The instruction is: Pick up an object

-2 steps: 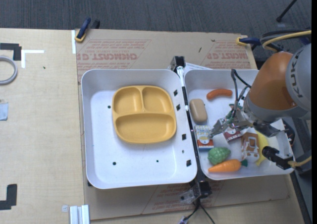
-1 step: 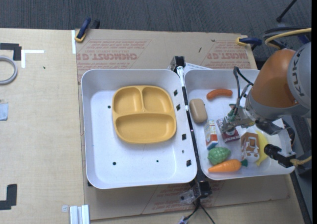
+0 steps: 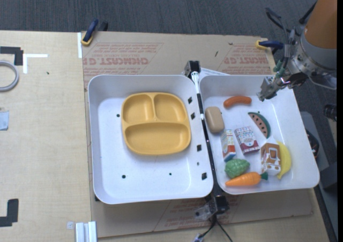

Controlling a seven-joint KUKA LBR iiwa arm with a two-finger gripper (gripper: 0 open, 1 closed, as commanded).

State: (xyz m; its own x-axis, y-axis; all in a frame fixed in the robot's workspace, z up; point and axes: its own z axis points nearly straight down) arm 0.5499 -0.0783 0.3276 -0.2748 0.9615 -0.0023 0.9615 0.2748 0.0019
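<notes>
My gripper [image 3: 266, 92] hangs over the far right part of the right bin [image 3: 300, 110], its fingertips just right of a red sausage [image 3: 237, 101]. Nothing shows between the fingers. Below lie a tan bread roll [image 3: 215, 119], a watermelon slice [image 3: 260, 123], two small cartons [image 3: 247, 140] [image 3: 229, 144], a toast-print box [image 3: 270, 159], a banana [image 3: 284, 160], a green broccoli [image 3: 236, 167] and an orange carrot [image 3: 244, 180].
The left bin [image 3: 104, 144] holds a yellow divided plate [image 3: 156, 123]. Both bins rest on a cardboard sheet [image 3: 123, 56] held by blue-yellow clamps [image 3: 89, 31]. The arm's orange band and cables crowd the upper right corner.
</notes>
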